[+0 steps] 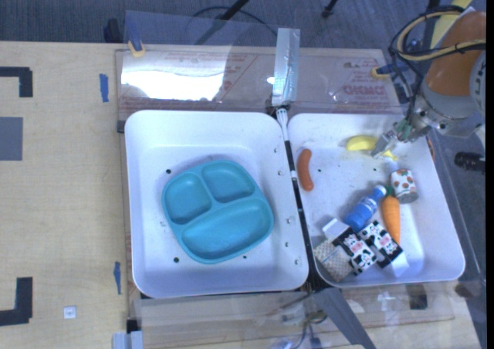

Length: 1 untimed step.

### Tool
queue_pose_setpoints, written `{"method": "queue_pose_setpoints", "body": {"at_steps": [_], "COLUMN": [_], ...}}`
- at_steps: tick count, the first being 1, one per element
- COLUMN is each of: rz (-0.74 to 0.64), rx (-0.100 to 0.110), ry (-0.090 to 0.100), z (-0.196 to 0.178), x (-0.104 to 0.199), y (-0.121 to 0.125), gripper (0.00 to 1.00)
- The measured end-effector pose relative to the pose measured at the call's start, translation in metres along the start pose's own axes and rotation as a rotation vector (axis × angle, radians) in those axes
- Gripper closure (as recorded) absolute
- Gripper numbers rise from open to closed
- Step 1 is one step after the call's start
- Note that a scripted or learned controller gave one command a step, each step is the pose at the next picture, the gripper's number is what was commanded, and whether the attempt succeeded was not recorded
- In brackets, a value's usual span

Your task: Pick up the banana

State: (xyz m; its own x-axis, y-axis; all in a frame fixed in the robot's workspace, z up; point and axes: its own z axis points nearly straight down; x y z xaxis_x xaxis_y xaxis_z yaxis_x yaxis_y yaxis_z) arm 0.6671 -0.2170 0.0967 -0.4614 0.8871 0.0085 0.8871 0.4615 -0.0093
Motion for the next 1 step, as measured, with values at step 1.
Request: {"method": "queue_pose_setpoints", "body": {"at_steps": [1], "rz": [-0.004], "rx": [-0.005], "ry": [-0.006], "z": [0.0110], "x": [0.0573], "y": [0.0293], "gripper": [1.00]}}
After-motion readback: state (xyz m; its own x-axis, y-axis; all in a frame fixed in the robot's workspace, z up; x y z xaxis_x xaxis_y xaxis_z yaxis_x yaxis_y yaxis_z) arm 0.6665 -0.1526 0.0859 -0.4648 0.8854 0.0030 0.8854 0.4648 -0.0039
